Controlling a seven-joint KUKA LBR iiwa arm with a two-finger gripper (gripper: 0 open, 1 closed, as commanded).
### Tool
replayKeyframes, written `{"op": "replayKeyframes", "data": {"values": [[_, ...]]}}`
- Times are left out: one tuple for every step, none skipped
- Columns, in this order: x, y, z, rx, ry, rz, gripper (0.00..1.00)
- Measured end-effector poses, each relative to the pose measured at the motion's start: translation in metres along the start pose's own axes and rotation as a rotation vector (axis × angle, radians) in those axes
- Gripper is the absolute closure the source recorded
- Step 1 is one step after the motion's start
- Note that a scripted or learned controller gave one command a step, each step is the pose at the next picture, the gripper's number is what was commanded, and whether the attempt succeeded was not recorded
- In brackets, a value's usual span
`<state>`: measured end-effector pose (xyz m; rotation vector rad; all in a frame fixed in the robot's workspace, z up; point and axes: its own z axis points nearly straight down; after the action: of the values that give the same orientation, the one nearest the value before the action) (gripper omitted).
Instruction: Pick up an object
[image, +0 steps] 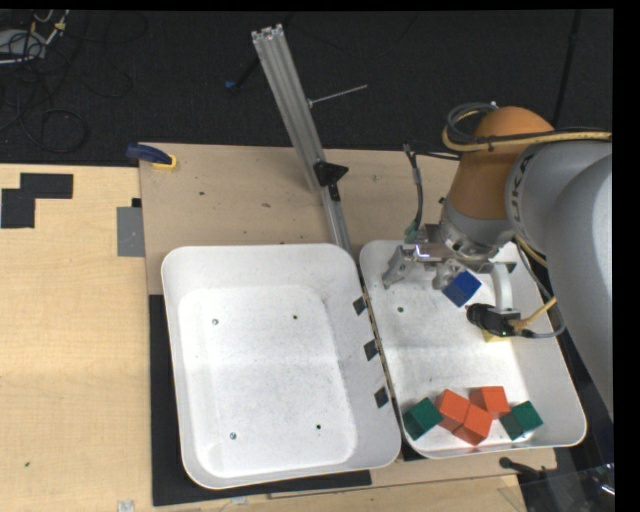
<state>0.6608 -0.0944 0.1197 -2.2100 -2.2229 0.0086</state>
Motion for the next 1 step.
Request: {"op": "replayKeyframes", "data": {"values": [[0.0021,0.0006,0.0293,-0.006,-0.001,-0.001,0.00]]}}
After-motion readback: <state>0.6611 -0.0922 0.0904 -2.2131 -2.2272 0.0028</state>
